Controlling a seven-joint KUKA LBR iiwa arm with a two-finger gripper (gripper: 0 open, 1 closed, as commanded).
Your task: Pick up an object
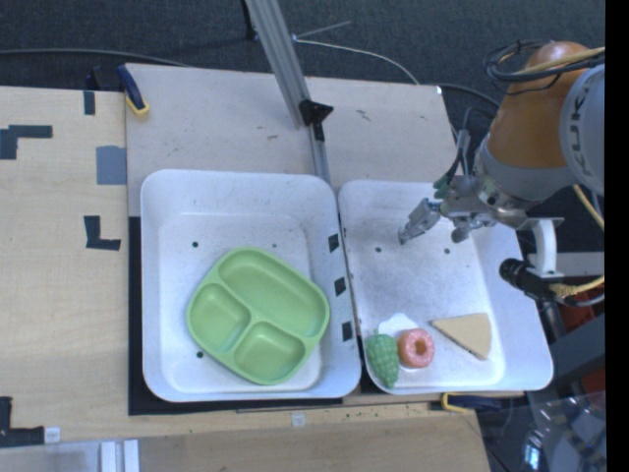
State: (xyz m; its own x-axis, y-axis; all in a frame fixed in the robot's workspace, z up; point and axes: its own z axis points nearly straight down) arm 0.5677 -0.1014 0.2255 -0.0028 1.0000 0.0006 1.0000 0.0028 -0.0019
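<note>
Right now your gripper (434, 226) hangs spread and unladen over the right bin (521, 367), well apart from the donut (417, 347).

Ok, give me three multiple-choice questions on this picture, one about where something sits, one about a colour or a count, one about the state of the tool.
1. Where does the green divided tray lie?
A. In the left bin
B. In the right bin
C. On the bare bench

2. How many compartments does the tray have?
A. Two
B. Three
C. Five

3. What is between the fingers of the tool?
A. The pink doughnut
B. The tan wedge
C. Nothing

Answers:
1. A, since the tray rests inside the left bin's walls.
2. B, since its ridges mark off one long section and two smaller ones.
3. C, since the tool hangs over the upper part of the right bin with its fingers spread, while the doughnut, the wedge and the green knobbly item lie along the bin's lower edge.
</note>
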